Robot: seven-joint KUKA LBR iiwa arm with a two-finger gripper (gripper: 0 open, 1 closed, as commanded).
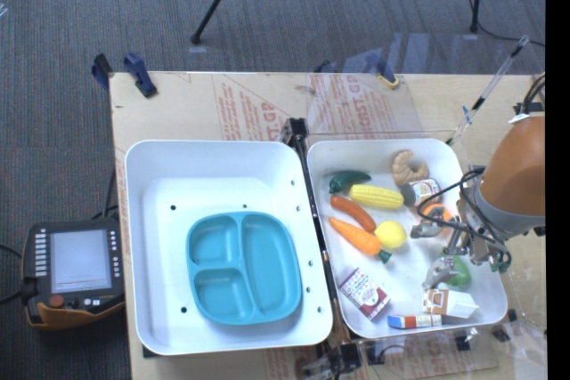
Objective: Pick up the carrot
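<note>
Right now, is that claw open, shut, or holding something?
Gripper: cannot be told from here. It hangs over the right bin, away from the carrot.

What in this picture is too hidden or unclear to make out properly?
- The grey two-finger gripper: too small and cluttered in the camera view to tell open from shut.
- A green item in the right white bin: the gripper covers most of it.
- The small red-and-white carton: label too small to read.
- The arm's orange band: cut off at the right.
</note>
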